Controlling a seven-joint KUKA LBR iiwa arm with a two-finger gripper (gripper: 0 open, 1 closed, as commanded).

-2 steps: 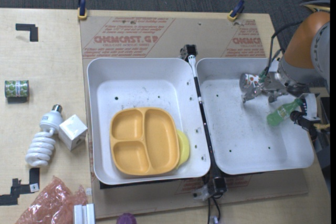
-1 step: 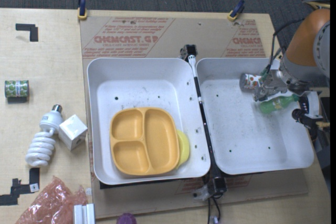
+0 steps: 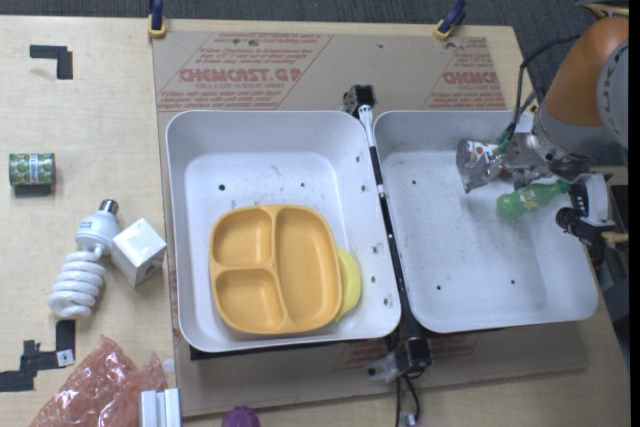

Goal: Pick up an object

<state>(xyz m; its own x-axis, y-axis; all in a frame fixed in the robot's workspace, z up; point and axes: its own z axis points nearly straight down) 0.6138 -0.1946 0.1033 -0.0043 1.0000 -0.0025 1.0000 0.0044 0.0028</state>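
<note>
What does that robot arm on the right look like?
The grey robot arm has rounded, smooth casings with a broad orange band above its wrist. Black cables loop beside it. Its end carries a shiny metal gripper and black fittings.

Arm [image 3: 590, 85] enters at the right edge: broad rounded orange band, glossy, with a grey shell segment beside it. Below the band, a grey metallic wrist block. Hand [image 3: 478, 165] is silver-grey metal, with a small red and white marking on its face. Black cables loop along the arm's left side. A black bracket with pale fittings hangs under the wrist.
</note>
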